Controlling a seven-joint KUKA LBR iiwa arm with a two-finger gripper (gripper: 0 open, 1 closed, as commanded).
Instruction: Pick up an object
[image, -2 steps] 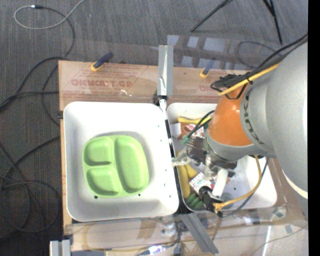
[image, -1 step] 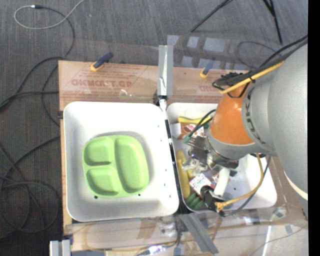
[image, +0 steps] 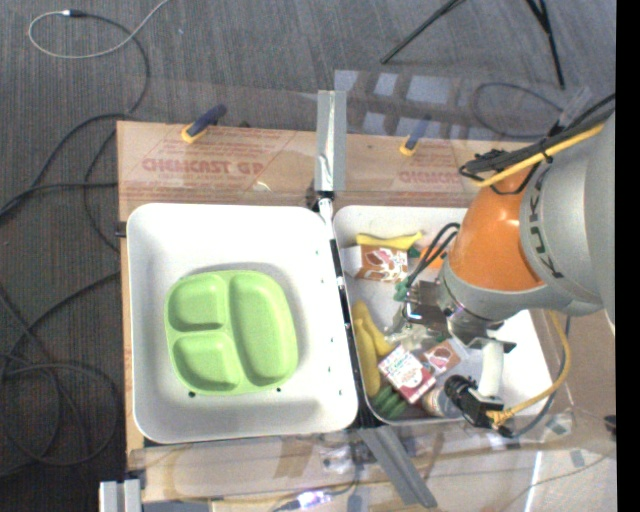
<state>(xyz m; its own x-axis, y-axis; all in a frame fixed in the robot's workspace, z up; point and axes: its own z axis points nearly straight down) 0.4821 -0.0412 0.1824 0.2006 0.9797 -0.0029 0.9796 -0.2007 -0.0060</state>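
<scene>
The right bin (image: 440, 218) holds a pile of small items. A yellow banana (image: 367, 342) lies along its left wall. A red and white carton (image: 405, 370) sits next to the banana, with a second red packet (image: 440, 356) beside it. A brown and white carton (image: 382, 263) and a flat yellow piece (image: 388, 240) lie near the far wall. My gripper (image: 428, 312) hangs low over the middle of this bin, just above the red cartons, under the orange wrist band (image: 490, 250).
The left bin (image: 150, 400) bears a green divided plate (image: 232, 330). A metal divider (image: 326, 150) runs between the bins at the back. A small green item (image: 386, 406) lies in the right bin's near corner. Cables trail across the floor.
</scene>
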